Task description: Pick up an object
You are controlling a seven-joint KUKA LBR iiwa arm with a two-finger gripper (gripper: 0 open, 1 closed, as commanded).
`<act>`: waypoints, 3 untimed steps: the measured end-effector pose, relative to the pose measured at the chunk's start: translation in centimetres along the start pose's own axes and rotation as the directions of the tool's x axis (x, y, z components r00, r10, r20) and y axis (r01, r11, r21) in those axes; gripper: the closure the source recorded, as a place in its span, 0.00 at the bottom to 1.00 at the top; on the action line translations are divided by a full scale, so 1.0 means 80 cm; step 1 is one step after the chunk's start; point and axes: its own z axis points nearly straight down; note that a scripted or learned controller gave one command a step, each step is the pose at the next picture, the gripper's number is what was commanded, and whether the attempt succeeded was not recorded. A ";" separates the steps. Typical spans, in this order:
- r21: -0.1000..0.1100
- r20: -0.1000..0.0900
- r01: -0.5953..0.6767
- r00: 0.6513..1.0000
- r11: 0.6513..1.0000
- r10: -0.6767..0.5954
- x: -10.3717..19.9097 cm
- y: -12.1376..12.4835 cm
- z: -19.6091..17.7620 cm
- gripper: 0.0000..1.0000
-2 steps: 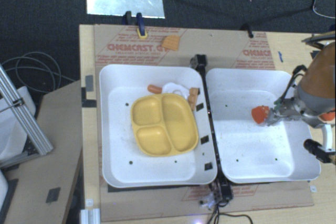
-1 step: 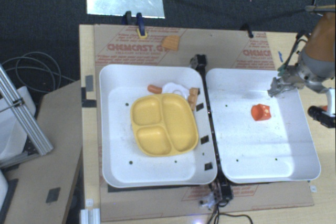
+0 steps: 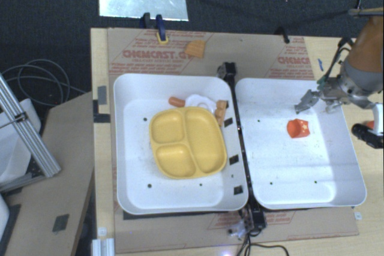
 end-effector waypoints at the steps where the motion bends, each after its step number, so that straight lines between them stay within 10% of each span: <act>1: 0.007 -0.002 -0.003 1.000 1.000 0.003 0.001 -0.016 0.083 0.00; 2: -0.002 0.000 -0.001 1.000 1.000 0.001 0.000 -0.013 0.064 1.00; 3: -0.002 -0.001 0.000 1.000 1.000 0.000 0.038 -0.060 -0.046 1.00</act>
